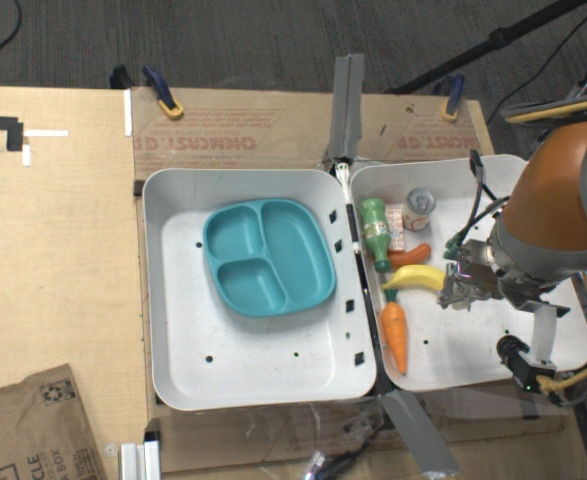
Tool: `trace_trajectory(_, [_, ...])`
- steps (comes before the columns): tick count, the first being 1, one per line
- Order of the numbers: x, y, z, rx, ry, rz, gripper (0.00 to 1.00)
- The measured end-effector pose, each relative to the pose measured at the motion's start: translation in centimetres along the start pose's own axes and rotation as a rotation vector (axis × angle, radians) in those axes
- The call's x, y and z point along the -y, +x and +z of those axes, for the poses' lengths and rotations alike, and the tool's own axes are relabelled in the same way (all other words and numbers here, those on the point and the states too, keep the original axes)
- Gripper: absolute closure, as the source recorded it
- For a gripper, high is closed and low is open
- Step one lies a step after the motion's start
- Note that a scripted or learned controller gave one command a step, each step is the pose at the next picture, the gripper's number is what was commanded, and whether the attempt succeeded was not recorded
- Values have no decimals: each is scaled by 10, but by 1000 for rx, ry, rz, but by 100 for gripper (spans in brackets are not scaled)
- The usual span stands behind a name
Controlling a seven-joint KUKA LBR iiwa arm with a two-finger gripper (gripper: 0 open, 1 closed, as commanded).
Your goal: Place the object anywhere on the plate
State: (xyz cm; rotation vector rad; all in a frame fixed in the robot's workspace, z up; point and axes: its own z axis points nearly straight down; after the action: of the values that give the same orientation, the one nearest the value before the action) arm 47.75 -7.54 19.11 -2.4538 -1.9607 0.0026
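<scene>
**Arm hangs over right bin as toy food waits beside the plate's bin**

A cardboard box [28,423] lies at the lower left corner of the wooden bench [53,268], closest to the camera. Above it sit the two white bins, side by side. In the right bin [443,363], a carrot [395,335] lies lengthwise along the left wall, tip toward the camera. Just beyond it a banana [414,279] lies crosswise, its right end close to the gripper [460,286], which is low over the bin floor; whether the gripper is released or clenched cannot be told from this angle, and nothing can be seen held in it. The grey arm [558,203] with its orange band reaches in from the right. Behind the banana lie a red-orange piece [409,255], a green bottle [375,230] along the left wall, a small labelled package [394,226] and a tin can [419,204]. The left bin [173,348] holds the teal three-section plate [269,256], well apart from the toy food. At the far edge, blue-and-yellow clamps [163,93] pin a cardboard sheet [243,133] to the bench.
</scene>
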Motion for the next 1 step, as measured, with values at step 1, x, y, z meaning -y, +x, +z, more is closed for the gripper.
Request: trace_trajectory(1, [-28, 63, -5, 1, 2, -29, 100])
